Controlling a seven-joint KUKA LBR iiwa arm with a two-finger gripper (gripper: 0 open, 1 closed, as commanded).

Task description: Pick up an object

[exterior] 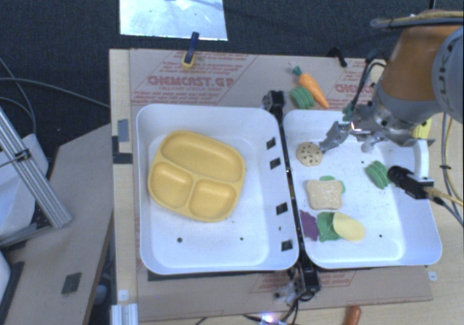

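The right bin (417, 240) holds several toy foods. A chocolate-chip cookie (309, 154) lies near its left wall, with a bread slice (324, 195) below it. At the front lie a purple piece (308, 225), a green piece (328, 228) and a yellow piece (350, 228). A green leafy piece (377, 173) lies further right. My gripper (351, 141) hangs over the bin's back part, right of the cookie. Its fingers are spread open with nothing between them.
The left bin (167, 258) holds a yellow divided plate (196, 175). A toy carrot (312, 85) and a green piece (301, 98) lie on the cardboard behind the right bin. A black part (406, 181) of the arm hangs over the bin's right side.
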